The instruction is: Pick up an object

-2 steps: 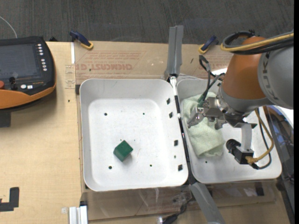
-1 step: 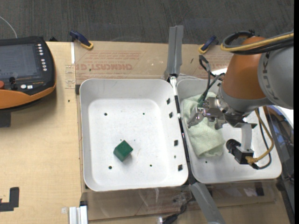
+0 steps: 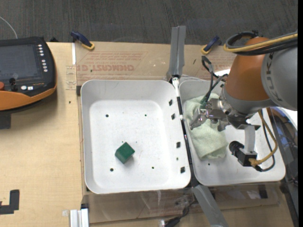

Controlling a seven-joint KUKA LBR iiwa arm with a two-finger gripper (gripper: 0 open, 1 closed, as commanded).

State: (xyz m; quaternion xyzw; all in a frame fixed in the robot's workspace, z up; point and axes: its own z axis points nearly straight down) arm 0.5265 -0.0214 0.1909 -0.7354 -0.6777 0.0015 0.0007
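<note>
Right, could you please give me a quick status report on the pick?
Pincer low over right white bin, at pale green crumpled cloth. Grip unconfirmed. Small green block alone in left white bin, untouched. Nothing obstructing.

Arm (image 3: 255, 74) from right, wrist low.

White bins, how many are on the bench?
2. The left bin sits in the middle and holds a green block. The right bin is beside it, under the arm, holding a pale cloth.
</note>
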